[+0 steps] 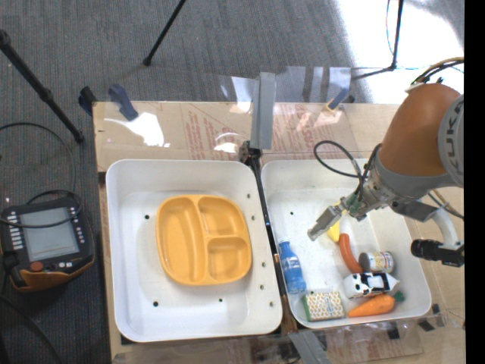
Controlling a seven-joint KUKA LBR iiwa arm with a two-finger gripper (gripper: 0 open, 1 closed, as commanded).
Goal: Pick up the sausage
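Nothing is picked yet: we see the sausage (348,253) lying in the right bin (303,203), gripper (331,220) fingers wide above it.

A pale brown, wood-look bench top (189,131) carries two shallow white plastic bins side by side. The left bin (125,203) and the right bin (295,180) touch along their inner edges. A grey upright post (263,112) stands at the far side between them.
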